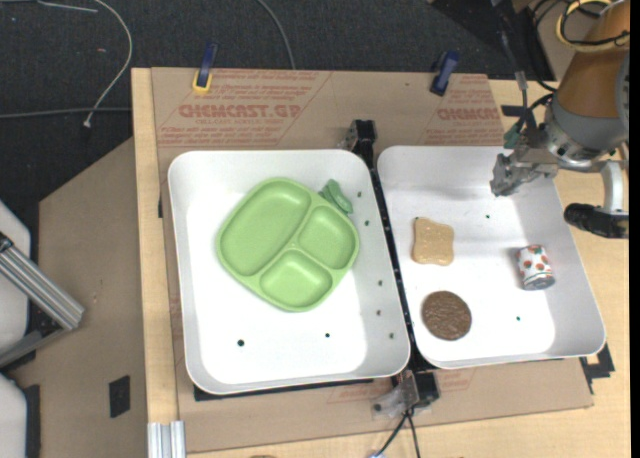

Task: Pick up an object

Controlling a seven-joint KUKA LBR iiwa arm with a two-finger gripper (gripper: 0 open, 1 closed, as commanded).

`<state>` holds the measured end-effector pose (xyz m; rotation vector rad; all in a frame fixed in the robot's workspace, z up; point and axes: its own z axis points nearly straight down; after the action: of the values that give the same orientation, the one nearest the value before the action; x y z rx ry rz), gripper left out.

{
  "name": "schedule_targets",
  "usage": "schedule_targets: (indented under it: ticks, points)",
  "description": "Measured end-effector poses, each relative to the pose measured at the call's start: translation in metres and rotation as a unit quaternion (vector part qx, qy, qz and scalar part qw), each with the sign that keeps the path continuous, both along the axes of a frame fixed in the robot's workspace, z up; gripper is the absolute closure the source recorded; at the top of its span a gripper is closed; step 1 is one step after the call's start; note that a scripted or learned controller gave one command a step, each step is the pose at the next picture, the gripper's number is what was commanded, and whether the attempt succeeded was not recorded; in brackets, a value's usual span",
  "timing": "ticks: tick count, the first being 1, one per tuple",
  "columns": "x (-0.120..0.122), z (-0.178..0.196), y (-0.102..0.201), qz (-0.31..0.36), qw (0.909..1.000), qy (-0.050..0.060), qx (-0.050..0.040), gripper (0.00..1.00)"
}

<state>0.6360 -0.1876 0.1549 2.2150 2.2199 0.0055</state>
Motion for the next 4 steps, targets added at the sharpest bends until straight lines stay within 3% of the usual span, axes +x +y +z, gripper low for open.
schedule_targets:
  ticks: [1,2,4]
  points:
    - [-0.001,0.049,0.008,0.000,1.0000,0.000,0.0000,1.00]
    - [0.000,0.071,0.008,0.000,1.0000,0.001,0.0002,1.00]
    - [-0.035,0.089,0.098,0.002,1.0000,0.004,0.0024,1.00]
